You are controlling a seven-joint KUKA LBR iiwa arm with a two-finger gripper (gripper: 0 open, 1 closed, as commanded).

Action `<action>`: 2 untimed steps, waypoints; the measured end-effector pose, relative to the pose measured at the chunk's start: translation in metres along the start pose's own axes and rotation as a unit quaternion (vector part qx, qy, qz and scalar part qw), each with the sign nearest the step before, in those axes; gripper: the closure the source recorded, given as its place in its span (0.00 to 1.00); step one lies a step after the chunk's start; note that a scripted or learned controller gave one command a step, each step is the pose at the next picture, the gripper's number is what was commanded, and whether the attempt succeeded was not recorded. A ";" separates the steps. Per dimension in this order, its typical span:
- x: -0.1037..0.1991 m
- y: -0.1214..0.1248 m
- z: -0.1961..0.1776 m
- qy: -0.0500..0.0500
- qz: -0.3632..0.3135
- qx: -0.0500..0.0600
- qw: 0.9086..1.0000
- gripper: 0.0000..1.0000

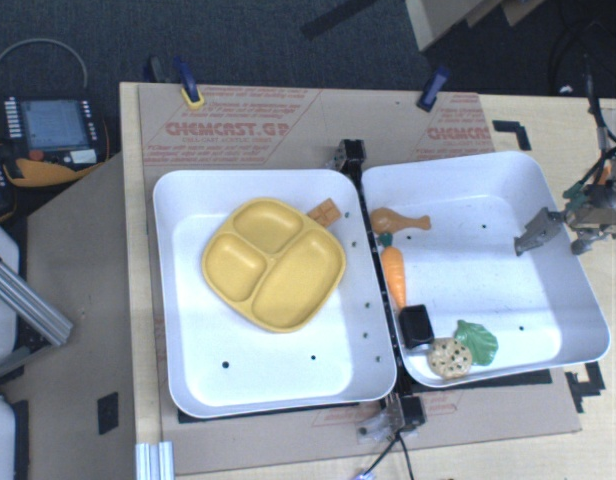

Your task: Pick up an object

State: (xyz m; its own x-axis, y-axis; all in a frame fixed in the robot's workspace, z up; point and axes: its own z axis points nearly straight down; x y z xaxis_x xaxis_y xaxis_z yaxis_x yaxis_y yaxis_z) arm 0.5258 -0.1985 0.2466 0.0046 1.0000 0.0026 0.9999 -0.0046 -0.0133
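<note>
Gripper (541, 233): at the right edge of the frame, over the right bin's (508, 178) rim; whether its fingers are spread or pressed together I cannot tell; nothing visibly held.
Candidates: carrot (393, 276), drumstick (396, 221), black block (416, 325), cookie (449, 358) and green leaf (479, 340), grouped along that bin's left and lower side, well apart from the gripper.
Left bin (188, 328): holds a yellow divided plate (274, 263), with a small brown piece (324, 212) at its upper right edge.
Judgement: the pick is not yet begun; the carrot lies apart from its neighbours, likely easiest.

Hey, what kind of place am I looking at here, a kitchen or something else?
Probably a robotics lab bench, not a kitchen: two white bins clamped on a board, toy food such as a carrot and a yellow divided plate, a robot gripper, and a control pendant nearby.
</note>
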 end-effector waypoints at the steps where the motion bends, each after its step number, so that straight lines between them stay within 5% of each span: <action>1: 0.001 0.002 -0.008 -0.002 -0.002 -0.007 1.000 0.00; 2: 0.003 -0.002 0.035 -0.001 -0.002 -0.005 1.000 0.00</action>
State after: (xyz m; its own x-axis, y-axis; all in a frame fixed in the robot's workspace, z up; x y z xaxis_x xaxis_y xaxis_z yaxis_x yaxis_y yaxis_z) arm 0.5235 -0.1956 0.2115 0.0001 1.0000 0.0011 1.0000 -0.0001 -0.0027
